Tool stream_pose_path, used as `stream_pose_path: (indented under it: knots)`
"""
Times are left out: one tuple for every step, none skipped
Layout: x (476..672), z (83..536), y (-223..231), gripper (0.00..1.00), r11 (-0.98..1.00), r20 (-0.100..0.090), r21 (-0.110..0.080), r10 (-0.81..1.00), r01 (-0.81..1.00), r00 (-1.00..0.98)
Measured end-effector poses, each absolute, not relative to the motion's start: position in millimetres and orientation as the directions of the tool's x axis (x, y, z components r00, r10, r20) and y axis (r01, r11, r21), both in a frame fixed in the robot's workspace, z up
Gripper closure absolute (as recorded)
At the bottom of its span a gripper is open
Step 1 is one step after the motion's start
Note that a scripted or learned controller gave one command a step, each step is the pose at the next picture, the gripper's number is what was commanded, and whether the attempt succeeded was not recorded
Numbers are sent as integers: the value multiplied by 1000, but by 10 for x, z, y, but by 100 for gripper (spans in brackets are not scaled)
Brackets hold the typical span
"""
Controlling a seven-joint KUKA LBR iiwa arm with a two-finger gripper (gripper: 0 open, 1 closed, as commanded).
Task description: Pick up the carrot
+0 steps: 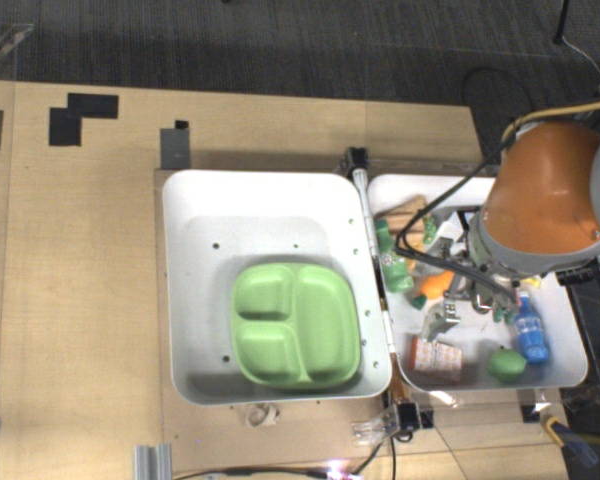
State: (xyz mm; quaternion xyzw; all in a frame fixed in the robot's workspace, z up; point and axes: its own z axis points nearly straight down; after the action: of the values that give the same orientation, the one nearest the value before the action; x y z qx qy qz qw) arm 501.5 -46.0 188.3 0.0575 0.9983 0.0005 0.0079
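Note:
The carrot (435, 285) is a small orange piece lying in the right bin (578, 360), left of centre, beside green items. My gripper (443, 318) hangs just below and in front of the carrot, over the bin floor, with nothing visibly held. The grey arm with its orange band (542, 193) reaches in from the right and hides the bin's back right part.
A green divided plate (297, 321) lies in the left bin (195, 218). The right bin also holds a blue bottle (530, 336), a round green fruit (506, 364), a red and white packet (437, 356), a tan block (404, 212) and green pieces (393, 268).

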Motion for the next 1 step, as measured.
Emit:
stream_pose_path:
  knots:
    - [5197,970,-848,0,1000,-21,3,-25,-25,-999]
